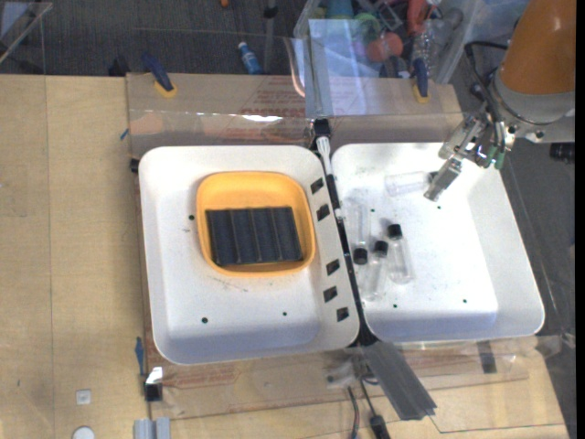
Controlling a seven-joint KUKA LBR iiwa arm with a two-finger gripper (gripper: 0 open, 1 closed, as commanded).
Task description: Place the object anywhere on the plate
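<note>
An orange plate lies in the left bin, and a black ribbed slab rests flat on it. In the right bin, several small clear pieces with black caps lie scattered near the left wall, and a clear piece lies further back. My gripper hangs over the back right part of the right bin, just right of that clear piece. I see nothing held in it.
A black divider runs between the two bins. A clear box of coloured clutter stands behind the bins. The arm's orange band is at the upper right.
</note>
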